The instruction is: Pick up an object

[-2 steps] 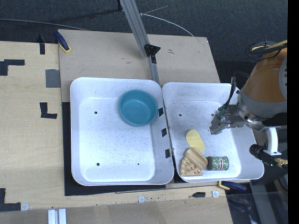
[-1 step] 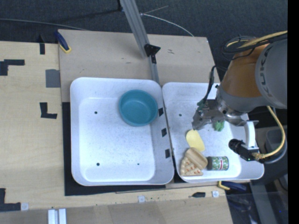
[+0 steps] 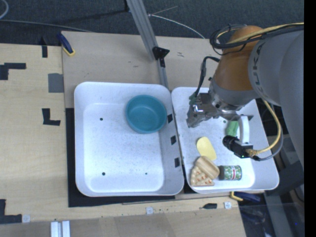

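Note:
My gripper [image 3: 195, 116] hangs low over the upper left part of the right bin [image 3: 264, 181], under the grey arm with its orange band. A yellow oval piece [image 3: 206, 147] lies just below and to the right of it, apart from the gripper. Further down sit a waffle-patterned tan wedge [image 3: 203, 172] and a small green can [image 3: 230, 172] lying on its side. A green and white object [image 3: 232, 128] lies to the right, partly under the arm. Nothing shows between the gripper's tips.
A blue bowl [image 3: 145, 113] stands in the upper right part of the left bin [image 3: 98, 181]. A slanted metal pole [image 3: 143, 23] rises behind the bins. A black cable connector [image 3: 236, 146] hangs off the wrist over the right bin.

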`<state>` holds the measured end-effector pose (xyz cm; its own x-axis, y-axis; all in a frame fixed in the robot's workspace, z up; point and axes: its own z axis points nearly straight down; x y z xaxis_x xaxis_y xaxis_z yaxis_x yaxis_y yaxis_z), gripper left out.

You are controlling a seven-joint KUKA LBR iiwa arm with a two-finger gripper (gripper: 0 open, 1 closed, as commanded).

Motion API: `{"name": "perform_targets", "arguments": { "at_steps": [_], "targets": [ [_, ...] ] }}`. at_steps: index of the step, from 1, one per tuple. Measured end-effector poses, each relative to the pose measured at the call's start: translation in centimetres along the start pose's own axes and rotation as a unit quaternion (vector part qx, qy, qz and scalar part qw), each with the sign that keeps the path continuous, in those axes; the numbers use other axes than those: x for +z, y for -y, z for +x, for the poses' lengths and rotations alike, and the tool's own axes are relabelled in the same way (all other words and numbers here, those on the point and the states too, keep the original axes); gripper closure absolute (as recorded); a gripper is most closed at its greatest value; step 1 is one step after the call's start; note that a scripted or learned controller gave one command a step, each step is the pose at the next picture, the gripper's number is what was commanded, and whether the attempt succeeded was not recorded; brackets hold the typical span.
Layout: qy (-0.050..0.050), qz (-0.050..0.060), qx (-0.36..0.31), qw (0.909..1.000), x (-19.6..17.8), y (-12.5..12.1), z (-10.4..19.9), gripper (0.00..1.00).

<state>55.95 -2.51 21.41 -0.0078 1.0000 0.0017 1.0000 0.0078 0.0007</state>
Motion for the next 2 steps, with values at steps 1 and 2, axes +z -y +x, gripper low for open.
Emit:
{"name": "perform_targets", "arguments": {
  "at_steps": [1,2],
  "targets": [
    [0.0,0.0,0.0,1.0,-1.3,-2.3,4.8,1.0],
    [0.0,0.0,0.001,1.0,-2.2,-4.5,9.8,1.0]
  ]
}}
